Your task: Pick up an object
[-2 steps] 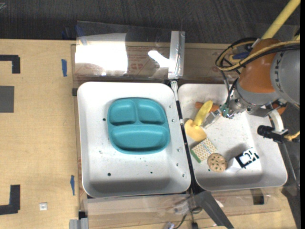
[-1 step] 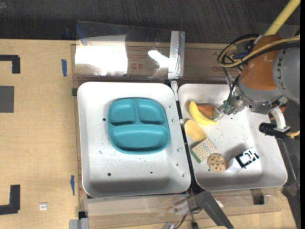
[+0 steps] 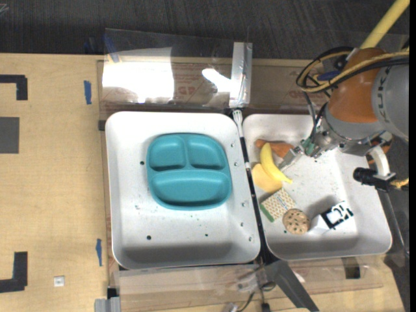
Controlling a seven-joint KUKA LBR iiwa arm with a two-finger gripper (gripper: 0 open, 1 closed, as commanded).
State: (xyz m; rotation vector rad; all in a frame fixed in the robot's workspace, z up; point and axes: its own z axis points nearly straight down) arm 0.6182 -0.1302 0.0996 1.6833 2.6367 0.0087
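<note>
The banana (image 3: 269, 168) lies in the right bin (image 3: 364, 239) near its left wall, with an orange piece (image 3: 279, 149) just behind it. The gripper (image 3: 300, 152) hangs low over the bin's back part, its fingers close beside the banana's top end; whether they are spread or pressed together I cannot tell. Nearer the front lie a patterned packet (image 3: 277, 204), a round cookie (image 3: 296, 221) and a black-and-white item (image 3: 337, 215). The left bin (image 3: 130, 226) holds a teal divided plate (image 3: 189, 171).
</note>
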